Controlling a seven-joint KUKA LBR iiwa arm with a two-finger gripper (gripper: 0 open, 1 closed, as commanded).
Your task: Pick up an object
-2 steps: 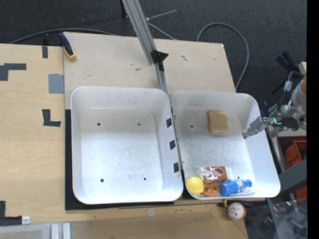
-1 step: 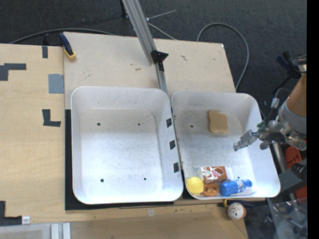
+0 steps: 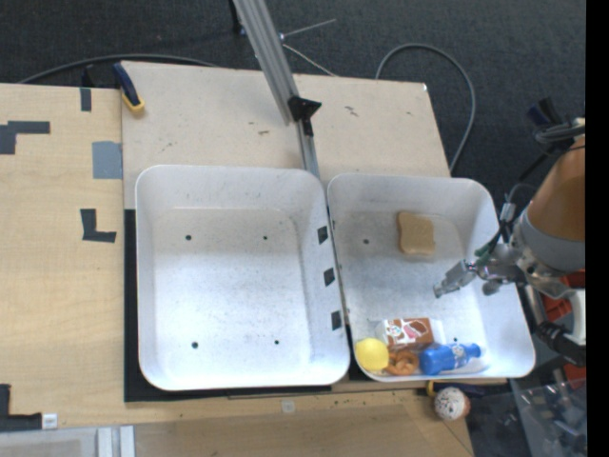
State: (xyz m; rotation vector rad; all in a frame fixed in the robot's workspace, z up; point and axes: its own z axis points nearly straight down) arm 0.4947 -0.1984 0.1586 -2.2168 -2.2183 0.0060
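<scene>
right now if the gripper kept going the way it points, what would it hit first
The gripper points left across the right bin. Its line looks free to that bin's left wall; the tan sponge lies off it, though depth is unclear.

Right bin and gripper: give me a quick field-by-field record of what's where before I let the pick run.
right bin: holds four things
tan sponge: far half, lying alone
yellow ball: near edge, by the bin's left corner
orange snack packet: near edge, between ball and bottle
blue bottle: near edge, lying on its side
gripper: over the bin's right side, nothing seen between its fingers
left bin: bare white floor visible
white ball: outside the bins, on the bench's near edge
</scene>
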